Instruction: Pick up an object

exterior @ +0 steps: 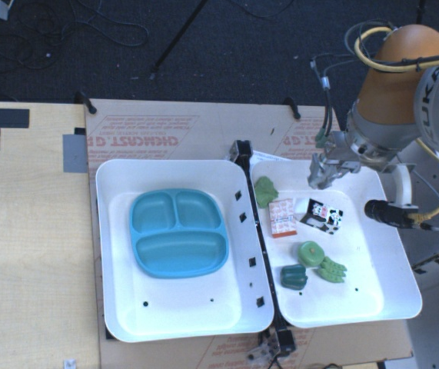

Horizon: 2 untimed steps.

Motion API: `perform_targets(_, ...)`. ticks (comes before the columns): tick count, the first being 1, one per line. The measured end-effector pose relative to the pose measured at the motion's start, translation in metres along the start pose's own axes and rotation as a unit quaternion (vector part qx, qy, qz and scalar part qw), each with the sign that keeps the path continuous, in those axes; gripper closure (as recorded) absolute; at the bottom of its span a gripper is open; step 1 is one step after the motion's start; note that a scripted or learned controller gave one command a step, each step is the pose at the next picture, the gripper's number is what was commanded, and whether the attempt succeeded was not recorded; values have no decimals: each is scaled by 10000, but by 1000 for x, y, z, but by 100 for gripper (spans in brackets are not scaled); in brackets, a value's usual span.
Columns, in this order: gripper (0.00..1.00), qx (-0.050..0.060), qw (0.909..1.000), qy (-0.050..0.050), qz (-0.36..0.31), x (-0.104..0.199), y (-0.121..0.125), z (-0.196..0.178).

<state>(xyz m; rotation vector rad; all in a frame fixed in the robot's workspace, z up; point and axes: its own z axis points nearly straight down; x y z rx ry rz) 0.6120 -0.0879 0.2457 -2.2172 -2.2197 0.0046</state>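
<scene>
Hand (325,172): positioned over the upper part of the right bin (400,289), hung from the grey arm reaching in from the right. Spread or pressed together: cannot tell from this angle. Nothing seen gripped in it.

Nearest candidate: black-and-white patterned item (323,214), lying flat just below the hand in the camera view, apart from it. Judged the likeliest target, given the hand's position almost in line with it.

Next outward: red-and-white packet (282,217), flat, just beside the patterned item, near the divider. Pale green lump (265,191) close to the divider wall, above the packet. Lower down: round green toy (320,259) with a dark green block (294,277) just beside it, possibly touching.

All loose objects kept in the right bin, within the arm's reach; shallow walls presumably there to stop items sliding off.

Left bin (105,206): holds only a blue divided plate (179,232), well apart from the hand.

Both bins set side by side on a cardboard sheet (150,133) on the desk (27,252).

Pick not yet made.
</scene>
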Motion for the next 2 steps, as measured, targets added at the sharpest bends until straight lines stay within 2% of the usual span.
perform_targets(1, 100, -62, 10000, 9, -40, 83, -44, -125)
perform_targets(2, 100, 1, 10000, 3, -34, 163, -56, -100)
